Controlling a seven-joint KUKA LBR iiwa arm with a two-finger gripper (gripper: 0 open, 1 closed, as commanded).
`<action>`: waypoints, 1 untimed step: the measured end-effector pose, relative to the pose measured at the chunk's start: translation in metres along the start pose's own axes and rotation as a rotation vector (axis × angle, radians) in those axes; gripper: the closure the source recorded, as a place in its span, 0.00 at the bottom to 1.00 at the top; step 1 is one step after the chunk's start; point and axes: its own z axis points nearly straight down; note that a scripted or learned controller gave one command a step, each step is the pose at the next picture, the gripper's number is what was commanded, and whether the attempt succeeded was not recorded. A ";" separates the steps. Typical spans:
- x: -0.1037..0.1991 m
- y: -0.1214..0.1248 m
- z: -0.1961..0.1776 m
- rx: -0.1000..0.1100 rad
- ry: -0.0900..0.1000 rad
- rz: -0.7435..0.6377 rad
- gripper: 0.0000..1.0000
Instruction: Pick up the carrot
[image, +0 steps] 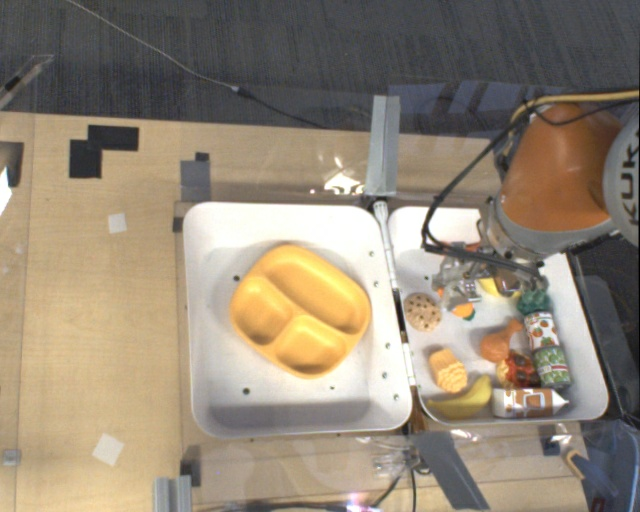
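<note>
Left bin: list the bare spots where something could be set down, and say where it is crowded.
In the left bin, bare white floor rings the yellow divided plate, widest along the near edge and the left side. The right bin is crowded: cookie, corn, banana, bottle and the tool. Its far-left corner is bare.

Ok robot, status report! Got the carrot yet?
Gripper low in right bin, fingers unclear. Carrot just below it, not seen held. Cookie and other toy food crowd close.
</note>
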 end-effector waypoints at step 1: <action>0.048 0.076 0.003 -0.003 0.009 0.069 1.00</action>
